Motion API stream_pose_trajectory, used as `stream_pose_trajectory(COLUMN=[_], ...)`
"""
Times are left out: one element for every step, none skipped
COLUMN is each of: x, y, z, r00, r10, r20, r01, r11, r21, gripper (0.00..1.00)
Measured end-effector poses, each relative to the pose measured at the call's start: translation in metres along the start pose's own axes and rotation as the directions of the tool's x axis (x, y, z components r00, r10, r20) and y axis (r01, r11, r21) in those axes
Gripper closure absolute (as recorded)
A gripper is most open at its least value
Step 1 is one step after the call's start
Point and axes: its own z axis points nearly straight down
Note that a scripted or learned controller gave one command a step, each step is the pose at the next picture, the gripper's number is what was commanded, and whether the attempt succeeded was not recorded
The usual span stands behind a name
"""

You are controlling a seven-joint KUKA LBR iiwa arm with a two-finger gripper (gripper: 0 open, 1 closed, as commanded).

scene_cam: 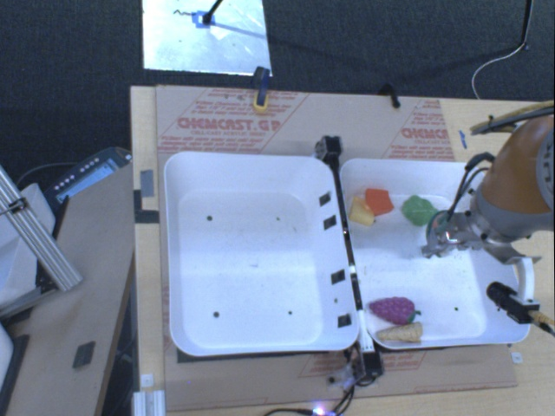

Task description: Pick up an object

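Currently, right bin (468,328), my tally: tan piece (400,334) and purple grapes (393,308) nearest; gripper (438,243) mid-bin, apparently holding nothing, opening indiscernible; green object (419,209) just beyond it; yellow piece (362,214) and orange piece (378,200) farthest. Pick not yet done.

A wooden bench (143,146) covered by a cardboard sheet (286,120) printed "CHEMCAST GP" in red stands on dark carpet (69,59). Beyond the bench's far edge, a shiny metal plate (204,24) lies on the carpet. Left of the bench sit an aluminium rail (30,232) and a grey handheld control pendant (91,172). A thin white cable (512,46) trails across the carpet beyond the bench's far right corner.
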Motion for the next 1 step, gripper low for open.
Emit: stream_pose_trajectory(x=[0.0557], y=[-0.0577], z=[0.0308], r00=[1.000], r10=[-0.003], r20=[-0.009], r01=[0.003], r11=[1.000], r21=[0.014], gripper=[1.00])
